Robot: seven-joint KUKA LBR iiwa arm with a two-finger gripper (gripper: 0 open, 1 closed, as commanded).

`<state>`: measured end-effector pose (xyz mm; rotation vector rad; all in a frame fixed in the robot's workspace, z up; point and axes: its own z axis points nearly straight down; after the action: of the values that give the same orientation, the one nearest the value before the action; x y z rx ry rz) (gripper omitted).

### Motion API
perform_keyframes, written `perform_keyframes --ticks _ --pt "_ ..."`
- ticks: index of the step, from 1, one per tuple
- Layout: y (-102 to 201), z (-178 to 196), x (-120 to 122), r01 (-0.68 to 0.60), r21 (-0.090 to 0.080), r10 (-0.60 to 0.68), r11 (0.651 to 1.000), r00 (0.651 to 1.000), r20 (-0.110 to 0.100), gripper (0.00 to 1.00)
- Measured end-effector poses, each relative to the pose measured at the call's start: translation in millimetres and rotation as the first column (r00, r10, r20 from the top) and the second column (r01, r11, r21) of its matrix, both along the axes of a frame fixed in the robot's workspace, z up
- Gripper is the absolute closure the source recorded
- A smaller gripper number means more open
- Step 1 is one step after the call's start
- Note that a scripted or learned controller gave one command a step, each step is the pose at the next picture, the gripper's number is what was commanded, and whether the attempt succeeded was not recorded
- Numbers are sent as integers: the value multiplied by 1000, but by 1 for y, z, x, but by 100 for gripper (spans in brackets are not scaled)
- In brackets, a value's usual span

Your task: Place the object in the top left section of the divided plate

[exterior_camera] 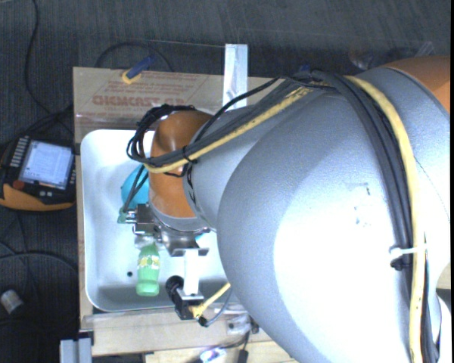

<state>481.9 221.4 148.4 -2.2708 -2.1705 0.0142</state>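
Note:
A small green bottle-shaped object [147, 272] with a pale patterned top lies in the left white bin [98, 225], near its front wall. My gripper [147, 240] hangs directly over the object's upper end, below the orange wrist band [172, 138]; whether it touches the object cannot be told. A blue item [133, 187] peeks out to the left of the wrist, mostly hidden under it, and its shape is unclear. The grey arm covers the right part of this bin and everything to its right.
A black fitting [178, 293] with a yellow cable sits by the bin's front wall. A cardboard sheet [144, 97] lies behind the bin. A handheld screen unit [38, 171] rests on the floor to the left. Bare bin floor shows at the left.

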Motion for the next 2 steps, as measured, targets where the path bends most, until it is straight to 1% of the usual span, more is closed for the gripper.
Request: perform_keyframes --ticks 1,2 --pt "11 102 2 -288 1 288 958 958 3 100" --pt "-93 73 17 -324 3 324 946 946 1 100"
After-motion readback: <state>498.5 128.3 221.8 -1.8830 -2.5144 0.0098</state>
